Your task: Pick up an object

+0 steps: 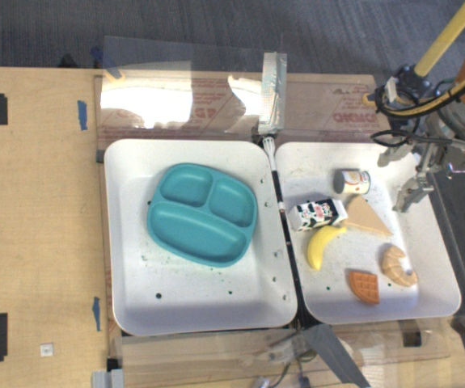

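Observation:
The right bin [442,297] holds several small objects: a small can [352,182] lying on its side, a black-and-white milk carton [321,213], a yellow banana [321,246], a tan wedge [368,217], a croissant [397,266] and an orange waffle [363,286]. My gripper [403,176] hangs over the bin's upper right corner, just right of the can. Its two fingers stand apart, open, and hold nothing.
The left bin [127,297] carries a teal divided plate [203,213]. A ridge [283,233] separates the two bins. Yellow and black cables [414,99] run along the arm at the upper right. Cardboard and clear plastic sheeting [183,103] lie behind the bins.

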`<control>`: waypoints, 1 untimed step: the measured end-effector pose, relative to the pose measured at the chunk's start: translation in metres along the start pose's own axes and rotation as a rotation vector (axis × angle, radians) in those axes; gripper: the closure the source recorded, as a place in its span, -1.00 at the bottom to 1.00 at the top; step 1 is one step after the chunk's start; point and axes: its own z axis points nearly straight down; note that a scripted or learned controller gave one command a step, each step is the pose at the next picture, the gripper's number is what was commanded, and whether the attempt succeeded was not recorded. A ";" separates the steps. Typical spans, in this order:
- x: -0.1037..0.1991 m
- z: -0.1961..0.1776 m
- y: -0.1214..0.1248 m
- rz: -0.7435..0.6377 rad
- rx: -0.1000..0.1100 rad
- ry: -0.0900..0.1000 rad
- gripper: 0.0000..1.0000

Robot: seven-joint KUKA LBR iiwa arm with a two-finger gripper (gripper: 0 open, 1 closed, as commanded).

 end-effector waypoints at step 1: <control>-0.025 0.129 0.033 0.135 -0.003 0.010 -1.00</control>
